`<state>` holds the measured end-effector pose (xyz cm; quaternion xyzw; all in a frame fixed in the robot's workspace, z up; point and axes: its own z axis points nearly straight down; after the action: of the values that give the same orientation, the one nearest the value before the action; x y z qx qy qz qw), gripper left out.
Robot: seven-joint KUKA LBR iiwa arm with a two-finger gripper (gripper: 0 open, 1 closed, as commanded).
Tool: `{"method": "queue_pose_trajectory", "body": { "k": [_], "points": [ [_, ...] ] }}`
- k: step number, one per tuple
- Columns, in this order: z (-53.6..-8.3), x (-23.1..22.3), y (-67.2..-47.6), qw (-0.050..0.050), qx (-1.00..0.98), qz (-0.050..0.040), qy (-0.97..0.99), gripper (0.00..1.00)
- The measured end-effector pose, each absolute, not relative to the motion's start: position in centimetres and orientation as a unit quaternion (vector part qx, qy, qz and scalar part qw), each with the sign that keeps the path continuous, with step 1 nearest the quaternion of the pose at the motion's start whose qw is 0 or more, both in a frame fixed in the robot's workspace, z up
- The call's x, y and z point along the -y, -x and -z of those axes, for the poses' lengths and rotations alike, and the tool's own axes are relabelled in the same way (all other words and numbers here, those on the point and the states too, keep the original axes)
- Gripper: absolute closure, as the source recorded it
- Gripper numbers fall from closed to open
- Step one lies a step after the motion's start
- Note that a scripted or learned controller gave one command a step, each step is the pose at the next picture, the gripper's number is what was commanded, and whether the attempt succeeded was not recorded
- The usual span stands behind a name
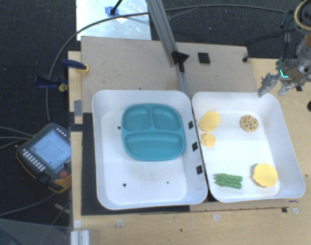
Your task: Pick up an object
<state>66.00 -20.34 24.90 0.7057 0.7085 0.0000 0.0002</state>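
Green beans (pixel 228 180) and a round yellow piece (pixel 265 175) lie low in the right bin (pixel 285 131), jaws spread, empty, above its far corner

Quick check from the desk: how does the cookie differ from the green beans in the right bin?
The cookie is round, tan with dark specks; the green beans are long and green, lying as a small bundle. The cookie sits near the bin's far edge, closer to the pincer; the green beans lie near the front edge. Both rest loose on the right bin floor, untouched.
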Motion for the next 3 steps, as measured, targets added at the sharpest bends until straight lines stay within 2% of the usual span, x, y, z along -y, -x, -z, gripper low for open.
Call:
{"method": "queue_pose_trajectory", "body": {
  "k": [1,3],
  "points": [
    [-25.0,20.3,-66.1,0.001,-0.709,-0.0006,-0.705,0.0],
    [-15.6,19.2,-64.9,-0.001,-0.709,0.0004,-0.705,0.0]
  ]
}}
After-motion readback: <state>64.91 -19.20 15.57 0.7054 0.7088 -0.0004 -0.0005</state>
